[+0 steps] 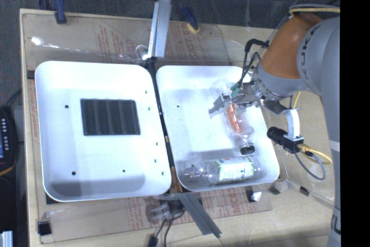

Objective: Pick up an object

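1. The gripper (226, 102) is down inside the right bin (191, 142), near its upper right part; whether it is open or shut, I cannot tell.
2. A clear bottle with orange contents (238, 124) lies just below the gripper.
3. A second clear bottle with a white label (222, 170) lies along the bin's near wall.
4. The left bin (58, 147) has a dark ribbed panel (110, 117).

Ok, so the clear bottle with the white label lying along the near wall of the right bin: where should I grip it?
Grip the clear bottle across its labelled middle, coming straight down from above. It lies on its side, long axis along the right bin's near wall, so fingers should probably straddle it crosswise, though wall clearance looks tight.
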Tool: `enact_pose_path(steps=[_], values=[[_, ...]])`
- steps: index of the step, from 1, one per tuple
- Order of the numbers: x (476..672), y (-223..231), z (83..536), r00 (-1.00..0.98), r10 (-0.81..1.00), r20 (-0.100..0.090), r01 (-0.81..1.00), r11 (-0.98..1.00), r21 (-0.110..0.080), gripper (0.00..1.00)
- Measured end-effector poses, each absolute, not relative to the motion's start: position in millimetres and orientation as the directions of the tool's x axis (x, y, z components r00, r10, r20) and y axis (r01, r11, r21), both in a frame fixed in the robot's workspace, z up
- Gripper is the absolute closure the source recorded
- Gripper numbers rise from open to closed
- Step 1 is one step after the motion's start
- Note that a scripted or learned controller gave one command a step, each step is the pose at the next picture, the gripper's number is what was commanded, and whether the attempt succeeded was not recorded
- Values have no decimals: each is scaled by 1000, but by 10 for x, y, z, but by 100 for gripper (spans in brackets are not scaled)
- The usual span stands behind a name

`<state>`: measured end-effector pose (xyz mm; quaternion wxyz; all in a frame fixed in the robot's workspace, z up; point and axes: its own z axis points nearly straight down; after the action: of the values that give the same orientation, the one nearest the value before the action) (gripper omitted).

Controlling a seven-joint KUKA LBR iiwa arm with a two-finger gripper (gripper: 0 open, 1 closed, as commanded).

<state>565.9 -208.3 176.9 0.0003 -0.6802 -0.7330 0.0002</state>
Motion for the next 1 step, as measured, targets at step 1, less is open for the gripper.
enact_pose_path(steps=[1], values=[[5842,-2085,2249,-237,971,-1,971,237,-1,0]])
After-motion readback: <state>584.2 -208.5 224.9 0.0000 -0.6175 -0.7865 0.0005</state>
